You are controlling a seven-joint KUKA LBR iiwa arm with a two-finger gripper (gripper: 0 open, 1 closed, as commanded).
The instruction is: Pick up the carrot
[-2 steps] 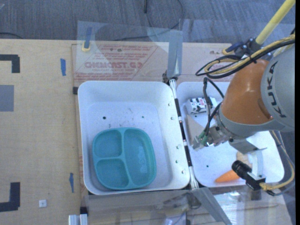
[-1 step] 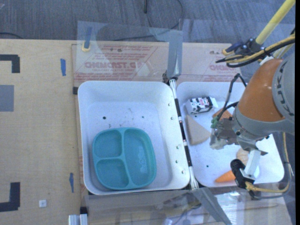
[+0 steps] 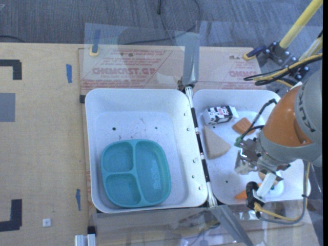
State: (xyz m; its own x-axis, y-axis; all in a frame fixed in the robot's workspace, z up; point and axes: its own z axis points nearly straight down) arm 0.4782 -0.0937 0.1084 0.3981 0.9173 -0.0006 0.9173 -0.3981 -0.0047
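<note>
Carrot (image 3: 241,194) is seen just below the pincer (image 3: 247,163); whether the pincer is open cannot be told. It should be lowered straight over the carrot.

Colours in front of you: white bins on a tan desk (image 3: 41,152).

You have a teal divided plate (image 3: 136,173) in the left white bin (image 3: 97,106). In the right white bin (image 3: 225,188) sit a black-and-white patterned carton (image 3: 218,114), a beige wedge (image 3: 215,145), an orange cracker (image 3: 242,125) and an orange carrot (image 3: 241,195). The arm (image 3: 287,122) is orange and grey.
</note>
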